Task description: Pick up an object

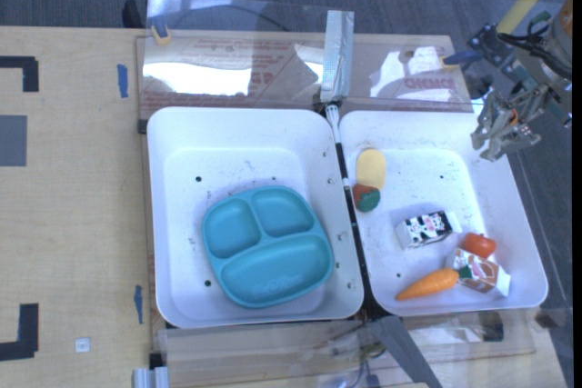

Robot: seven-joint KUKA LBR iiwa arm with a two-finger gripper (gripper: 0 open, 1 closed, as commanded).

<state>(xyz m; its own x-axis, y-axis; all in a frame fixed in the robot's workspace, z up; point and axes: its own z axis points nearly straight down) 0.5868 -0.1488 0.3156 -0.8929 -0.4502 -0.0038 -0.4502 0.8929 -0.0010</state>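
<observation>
So the arm comes in from the upper right, and you mostly just see the wrist end of it with a bunch of cables and fittings bundled around it. The gripper (496, 139) hangs at the far right, pointing downward and a bit toward the left. It's pale grey and metallic. Nothing visibly sits in its grasp. It's too small and blurry to say much about the tip.

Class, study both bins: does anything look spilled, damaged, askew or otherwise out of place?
Nothing looks spilled or broken. The blue divided plate lies flat in the left bin, turned slightly askew to its walls. In the right bin, the carrot and cow-print carton lie loose at angles.
</observation>
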